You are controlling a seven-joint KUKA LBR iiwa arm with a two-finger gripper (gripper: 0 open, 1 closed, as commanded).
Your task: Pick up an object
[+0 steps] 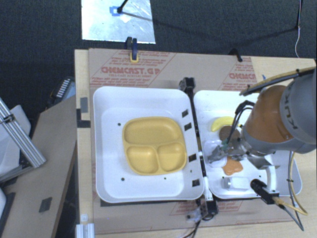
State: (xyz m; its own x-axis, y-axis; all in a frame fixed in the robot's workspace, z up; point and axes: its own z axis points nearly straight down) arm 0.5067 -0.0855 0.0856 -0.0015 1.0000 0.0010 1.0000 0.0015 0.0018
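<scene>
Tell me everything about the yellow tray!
The yellow tray looks like smooth plastic with rounded corners. It has three dips: one wide one at the far side and two smaller ones at the near side. It lies flat, a bit turned, in the middle of the left bin, resting on its floor.

— What sort of place is this?

— A robotics lab, by the look of it. A grey robot arm point(287, 118) with an orange band reaches over a bench point(163, 63) covered in brown cardboard printed with red lettering.

— Anything else that says lab?

— Two shallow white bins point(106, 133) sit side by side on the cardboard, joined by black clips. A yellow clamp point(132, 51) pins the cardboard at the far edge. Black cables point(223, 38) trail across dark carpet point(39, 33), and a shiny metal sheet point(118, 14) lies on the floor. At the left stands a piece of aluminium framing point(17, 138).
</scene>
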